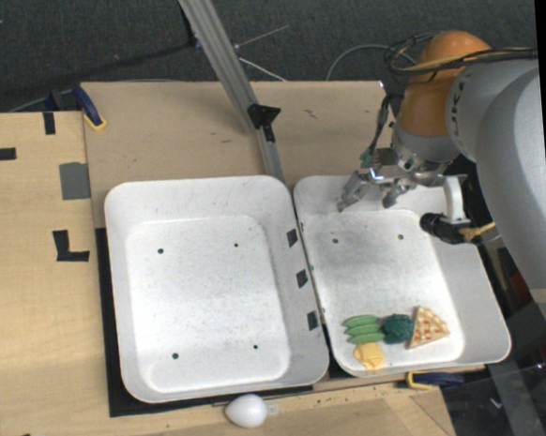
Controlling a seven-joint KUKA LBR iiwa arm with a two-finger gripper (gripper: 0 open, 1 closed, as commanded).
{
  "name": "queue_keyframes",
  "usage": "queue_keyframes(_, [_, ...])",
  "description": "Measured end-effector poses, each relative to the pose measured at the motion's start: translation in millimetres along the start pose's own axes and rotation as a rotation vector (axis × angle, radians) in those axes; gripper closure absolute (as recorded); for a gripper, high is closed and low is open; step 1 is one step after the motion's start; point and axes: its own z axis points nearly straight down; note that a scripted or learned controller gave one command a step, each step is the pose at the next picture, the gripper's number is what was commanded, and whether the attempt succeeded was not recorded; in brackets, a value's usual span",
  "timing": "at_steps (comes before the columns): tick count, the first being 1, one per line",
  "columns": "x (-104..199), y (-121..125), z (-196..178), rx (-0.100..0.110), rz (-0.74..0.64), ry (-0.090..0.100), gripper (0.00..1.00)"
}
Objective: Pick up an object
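I find the gripper point(373, 195) over the far edge of the right bin point(466, 282), fingers spread apart and holding nothing. The candidate objects sit clustered at that bin's near edge: a green pea pod point(361, 326), a dark green piece point(395, 326), a yellow piece point(368, 354) and a pizza slice point(427, 327), touching or nearly so. Risks, as I judge them: the crowding may cause the fingers to straddle two items or knock one away, and the bin's near wall may obstruct a finger on descent.
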Motion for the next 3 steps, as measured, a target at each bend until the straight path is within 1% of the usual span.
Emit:
queue_keyframes(1, [0.9,1.7,-13.6,-0.005,-0.002,-0.001,1.00])
queue_keyframes(2, [-1.0,-2.7,-57.9,-0.010,0.000,0.001,1.00])
queue_keyframes(3, [-0.5,-2.0,-97.2,-0.011,-0.001,0.001,1.00])
